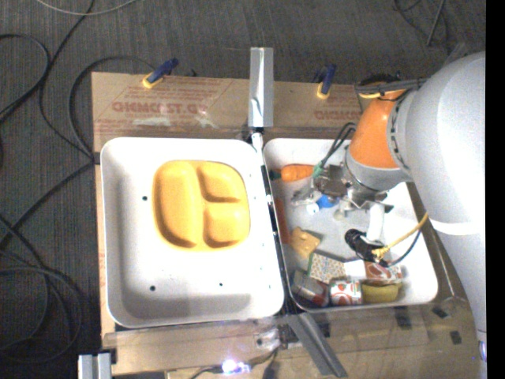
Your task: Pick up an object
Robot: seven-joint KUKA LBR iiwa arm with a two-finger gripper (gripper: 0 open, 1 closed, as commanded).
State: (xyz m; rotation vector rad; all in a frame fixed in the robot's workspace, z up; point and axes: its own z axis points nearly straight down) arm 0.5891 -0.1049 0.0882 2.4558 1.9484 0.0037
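From where I stand, the tool point(331, 191) hangs low over the far half of the right bin point(406, 212), the arm coming in from the right with its orange band just above. From this angle I can't tell whether the tool is wide or narrow, and I see nothing held in it.

The likeliest pick is the small blue thing point(325, 205). It lies just beside the tool on the near side, maybe touching it, and it is too small to show a long axis. An orange piece point(297, 172) lies close on the tool's left, against the bin's dividing wall, with its long axis running left to right.

The rest of the clutter sits nearer me:
- A tan wedge point(304, 240) lies by the dividing wall.
- A patterned packet point(325, 268), a red-and-white can point(345, 291) and a yellow item point(382, 294) are packed along the near wall.

I think that crowding makes them awkward to pick, while the blue thing has open floor around it. The left bin point(126, 275) holds a yellow divided tray point(202, 204), well apart from the tool.
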